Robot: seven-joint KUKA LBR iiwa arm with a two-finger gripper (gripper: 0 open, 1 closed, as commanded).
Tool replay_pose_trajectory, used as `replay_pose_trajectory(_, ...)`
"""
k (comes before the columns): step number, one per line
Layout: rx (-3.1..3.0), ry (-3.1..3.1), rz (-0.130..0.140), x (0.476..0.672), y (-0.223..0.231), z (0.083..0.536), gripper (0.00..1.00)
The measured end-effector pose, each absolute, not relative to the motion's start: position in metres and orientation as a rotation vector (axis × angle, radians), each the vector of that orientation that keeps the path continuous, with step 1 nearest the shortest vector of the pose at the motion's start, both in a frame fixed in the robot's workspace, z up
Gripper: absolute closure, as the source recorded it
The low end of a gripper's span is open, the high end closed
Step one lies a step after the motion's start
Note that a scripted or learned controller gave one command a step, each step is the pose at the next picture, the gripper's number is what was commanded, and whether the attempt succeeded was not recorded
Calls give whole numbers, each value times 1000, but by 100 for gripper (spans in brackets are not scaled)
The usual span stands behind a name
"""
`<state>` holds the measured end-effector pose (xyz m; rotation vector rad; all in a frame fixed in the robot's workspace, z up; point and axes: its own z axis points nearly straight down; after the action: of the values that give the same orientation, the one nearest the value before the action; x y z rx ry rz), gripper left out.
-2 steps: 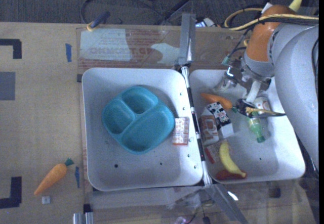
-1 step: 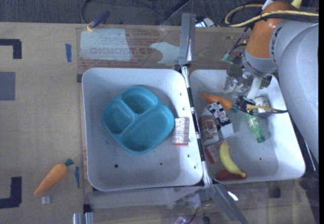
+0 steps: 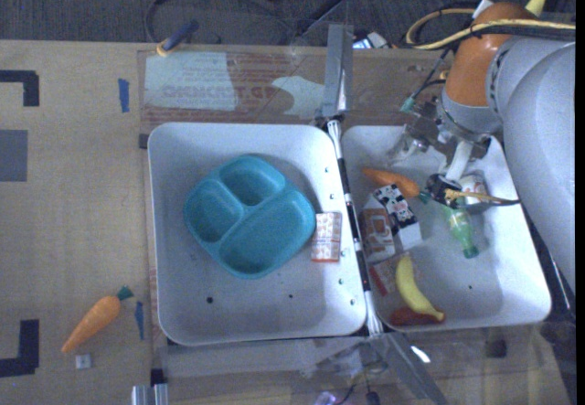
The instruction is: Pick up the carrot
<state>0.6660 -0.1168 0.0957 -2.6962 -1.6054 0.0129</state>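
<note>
A toy carrot lies on the counter outside the bins, near the left bin's front left corner, leaf end pointing to the bin. In that bin a blue divided plate sits at the middle, and a small packet rests against the right wall. In the right bin a second carrot lies near the back left. In front of it are a cow-print box and a brown packet, then a banana with a red thing at its front end. A green bottle lies to their right. The tool hangs just behind the second carrot, with nothing seen in its grip; whether it is open or closed cannot be told.
</note>
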Motion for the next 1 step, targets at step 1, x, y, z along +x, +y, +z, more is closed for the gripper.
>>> replay_pose_trajectory(1, -2468, -1941, 1, 655, -94, 86, 0)
